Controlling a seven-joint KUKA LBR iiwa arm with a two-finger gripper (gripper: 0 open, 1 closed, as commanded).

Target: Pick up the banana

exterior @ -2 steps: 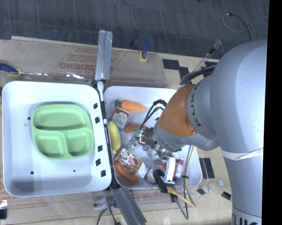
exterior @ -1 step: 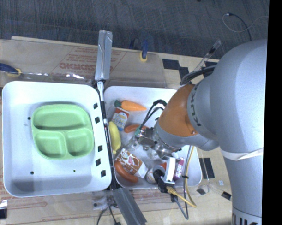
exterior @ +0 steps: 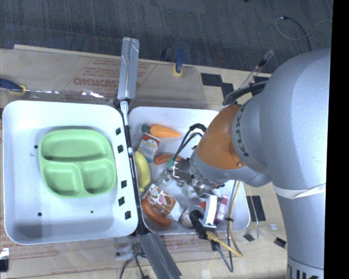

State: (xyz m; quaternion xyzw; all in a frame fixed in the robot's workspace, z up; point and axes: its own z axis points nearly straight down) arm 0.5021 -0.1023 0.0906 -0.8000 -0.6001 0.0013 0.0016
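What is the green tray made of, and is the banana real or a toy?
The green tray looks like smooth moulded plastic: one even pale green, rounded compartments, a soft sheen. The banana looks like a plastic toy, being evenly yellow with no brown marks, but the view is too coarse to be sure. The white bin under the tray also looks like plastic.

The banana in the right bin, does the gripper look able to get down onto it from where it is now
Probably yes. The banana lies along the right bin's left wall with its top uncovered, and the gripper hangs just to its right. The wall and a snack packet crowd it, so finger room looks tight.
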